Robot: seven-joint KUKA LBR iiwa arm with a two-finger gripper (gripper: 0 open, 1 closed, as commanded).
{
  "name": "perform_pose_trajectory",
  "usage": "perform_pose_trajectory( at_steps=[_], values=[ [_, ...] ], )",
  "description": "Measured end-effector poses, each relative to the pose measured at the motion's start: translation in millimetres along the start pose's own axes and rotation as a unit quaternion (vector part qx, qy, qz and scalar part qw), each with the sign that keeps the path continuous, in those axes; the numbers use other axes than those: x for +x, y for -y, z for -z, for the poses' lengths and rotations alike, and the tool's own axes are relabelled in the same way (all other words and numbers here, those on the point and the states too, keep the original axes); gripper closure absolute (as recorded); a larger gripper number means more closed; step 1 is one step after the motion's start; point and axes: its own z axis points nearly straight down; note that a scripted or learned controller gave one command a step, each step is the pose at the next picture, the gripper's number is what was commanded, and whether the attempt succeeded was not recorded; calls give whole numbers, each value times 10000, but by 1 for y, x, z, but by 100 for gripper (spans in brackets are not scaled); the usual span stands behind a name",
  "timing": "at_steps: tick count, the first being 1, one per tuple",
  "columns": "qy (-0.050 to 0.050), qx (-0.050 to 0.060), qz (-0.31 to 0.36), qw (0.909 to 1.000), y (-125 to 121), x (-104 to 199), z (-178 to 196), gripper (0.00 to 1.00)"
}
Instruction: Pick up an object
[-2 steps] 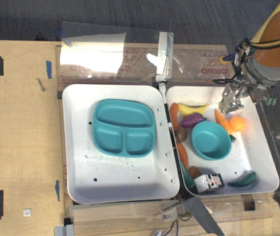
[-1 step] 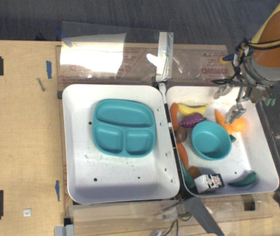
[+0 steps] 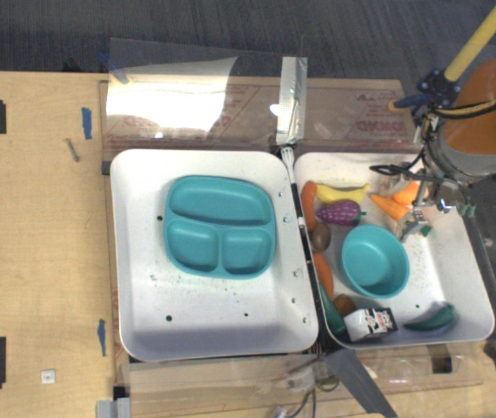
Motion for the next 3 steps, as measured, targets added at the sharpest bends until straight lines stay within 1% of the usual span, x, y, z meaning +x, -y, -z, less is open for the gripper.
perform_pose_trajectory(
  at_steps=[1, 2, 3],
  values=[
    [59, 9, 7, 10000, -1, -4, 14, 100],
    [40, -7, 866, 9962, -99, -31, 117, 100],
    [3, -18, 939, 9956, -160, -29, 127, 100]
  ],
)
